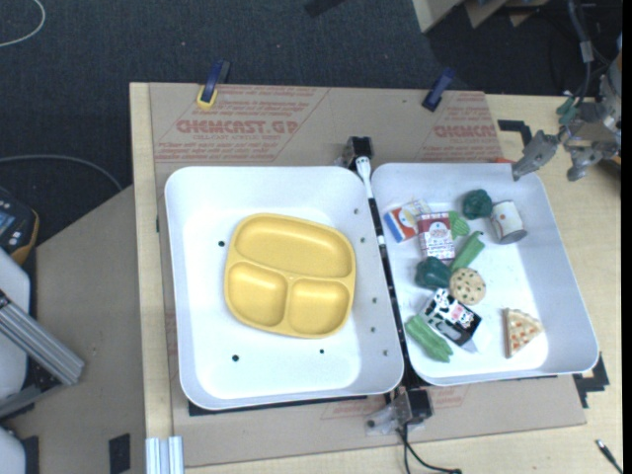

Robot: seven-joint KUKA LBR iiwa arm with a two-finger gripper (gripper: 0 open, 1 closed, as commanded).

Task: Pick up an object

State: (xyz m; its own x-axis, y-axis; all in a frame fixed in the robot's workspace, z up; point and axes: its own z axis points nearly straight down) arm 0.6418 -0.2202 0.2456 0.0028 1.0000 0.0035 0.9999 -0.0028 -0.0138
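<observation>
Left of centre a butter-yellow divided plate lies in a plain white bin; the white bin at right holds a dark green lump, a silver-grey can, a red-and-white carton beside a red, white and blue packet, a teal lump, and a tan cookie speckled with dark chips. Lower in that bin sit a black-and-white cow-patterned piece, a bright green pod, and an orange-and-cream pizza slice; the bench is pale tan with faded red lettering, blue clamps at its upper edge, and dark blue-grey carpet across the top of the frame.
</observation>
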